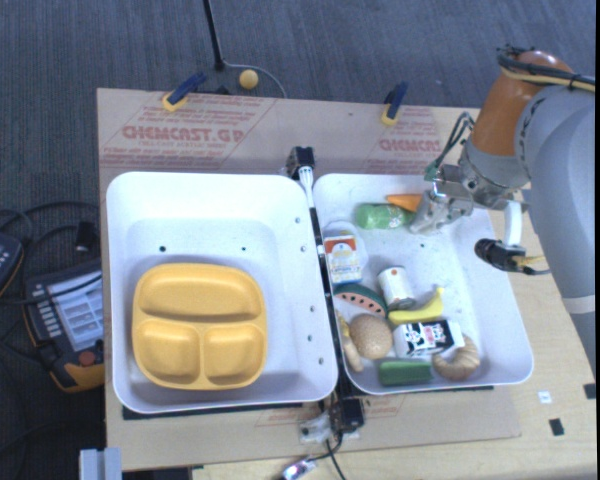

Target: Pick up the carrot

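Taking the carrot (404, 203) as the landmark, the nearest things lie well in front of it at the near end of the right bin (500, 353): a green block (404, 372), a brown roll (458, 361), a small milk carton (425, 337) and a potato-like piece (371, 336), with a banana (427, 307) and a white can (395, 285) a little closer to it. The yellow divided tray (199, 322) sits in the left bin (130, 228), well to the carrot's left. The carrot itself lies at the far end of the right bin, its orange tip touching a green vegetable piece (376, 215) on its left. The hand (432, 213) sits just beside the carrot on its right, low over the bin floor; whether its fingers stand wide or narrow cannot be told from this slant. To do the grasp well, the hand likely needs to shift left so the carrot falls between the fingers, straddling it across its narrow width rather than along its length, and keeping off the green piece so it is not dragged up too. The arm (555, 168) reaches in from beyond the carrot's right, its orange band (502, 118) above the wrist, the wrist bent down and leftward toward the surface (180, 133).
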### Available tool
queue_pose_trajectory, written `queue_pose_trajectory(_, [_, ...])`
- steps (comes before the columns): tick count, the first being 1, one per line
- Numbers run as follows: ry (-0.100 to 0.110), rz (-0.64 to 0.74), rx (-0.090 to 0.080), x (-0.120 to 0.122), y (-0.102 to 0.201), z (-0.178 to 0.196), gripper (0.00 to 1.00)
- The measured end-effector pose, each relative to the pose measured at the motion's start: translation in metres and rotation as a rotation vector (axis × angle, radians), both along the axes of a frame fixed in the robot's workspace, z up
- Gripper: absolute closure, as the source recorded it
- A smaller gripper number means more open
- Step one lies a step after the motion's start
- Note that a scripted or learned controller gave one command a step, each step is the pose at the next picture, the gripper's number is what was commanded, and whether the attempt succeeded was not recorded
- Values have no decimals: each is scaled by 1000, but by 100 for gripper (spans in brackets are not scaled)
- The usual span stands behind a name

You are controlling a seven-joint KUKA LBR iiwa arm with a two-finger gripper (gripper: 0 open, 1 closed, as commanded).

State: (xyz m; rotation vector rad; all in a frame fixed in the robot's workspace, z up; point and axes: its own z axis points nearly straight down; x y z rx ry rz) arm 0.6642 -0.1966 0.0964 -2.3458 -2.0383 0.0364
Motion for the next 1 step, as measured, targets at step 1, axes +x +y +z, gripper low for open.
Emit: queue_pose_trajectory(1, [6, 1, 8, 0, 3, -1, 0])
